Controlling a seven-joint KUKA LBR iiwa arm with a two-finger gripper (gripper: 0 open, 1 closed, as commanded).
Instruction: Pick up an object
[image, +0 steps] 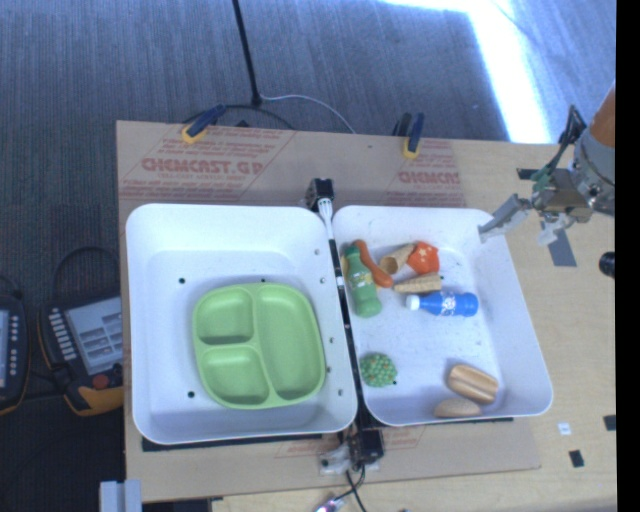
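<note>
The right bin (520, 330) holds several toy items: a green bottle (361, 286), an orange curved piece (369, 262), a red tomato (424, 258) beside a tan cone (396, 262), a blue and white bottle (446, 303), a green knobbly ball (378, 369), a hot dog bun (472, 381) and a tan oval piece (457, 408). My gripper (528, 231) hangs over that bin's far right corner, well apart from the items. Its two fingers are spread open with nothing between them.
The left bin (160, 250) holds a green divided plate (260, 343). A black clip (321, 192) sits at the far end of the ridge between the bins. Clamps (409, 135) hold the cardboard base at the back edge. Bare bench lies to the right of the bins.
</note>
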